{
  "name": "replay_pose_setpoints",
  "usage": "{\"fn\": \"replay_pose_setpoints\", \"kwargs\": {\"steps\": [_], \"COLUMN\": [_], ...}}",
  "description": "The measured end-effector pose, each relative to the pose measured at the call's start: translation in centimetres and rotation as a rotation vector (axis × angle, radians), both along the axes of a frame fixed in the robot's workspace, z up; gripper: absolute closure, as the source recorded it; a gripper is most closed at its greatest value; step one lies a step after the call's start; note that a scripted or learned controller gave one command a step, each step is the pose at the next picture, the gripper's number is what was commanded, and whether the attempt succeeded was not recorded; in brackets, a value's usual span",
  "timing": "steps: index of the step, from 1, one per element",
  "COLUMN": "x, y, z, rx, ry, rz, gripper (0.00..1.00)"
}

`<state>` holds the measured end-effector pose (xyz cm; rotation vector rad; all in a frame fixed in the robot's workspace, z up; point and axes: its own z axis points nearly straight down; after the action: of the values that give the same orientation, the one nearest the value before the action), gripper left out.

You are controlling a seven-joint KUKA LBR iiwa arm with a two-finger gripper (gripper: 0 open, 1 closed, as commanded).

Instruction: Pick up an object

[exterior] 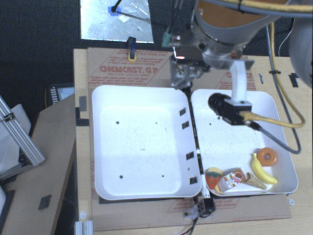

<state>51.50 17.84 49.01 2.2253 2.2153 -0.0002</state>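
Lying in the near right corner of the right bin (pixel 230 148), a yellow banana (pixel 264 172) is seen. An orange ring (pixel 267 156) is found just beside the banana's far end. A small brown cone (pixel 255 182) is tucked against the banana's near side. A red and white packet (pixel 231 179) is laid next to the cone, along the near edge of the bin. A round red and orange toy (pixel 213 178) is placed beside the packet, close to the wall shared with the left bin (pixel 142 141).

All these things are kept well apart from the gripper (pixel 183 80). The gripper is seen at the far edge of the bins, over the spot where the two bins meet. Nothing is seen held in it. Whether it is open or closed cannot be told.

A black part with a yellow cable (pixel 227 109) is hung over the far half of the right bin. Both bins are set on a brown cardboard sheet (pixel 122 68).
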Motion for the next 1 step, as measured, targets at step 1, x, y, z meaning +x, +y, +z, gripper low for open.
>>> {"fn": "replay_pose_setpoints", "kwargs": {"steps": [1], "x": [9.11], "y": [-1.74], "z": [4.81], "rx": [0.002], "ry": [-0.010], "rz": [0.003], "gripper": [1.00]}}
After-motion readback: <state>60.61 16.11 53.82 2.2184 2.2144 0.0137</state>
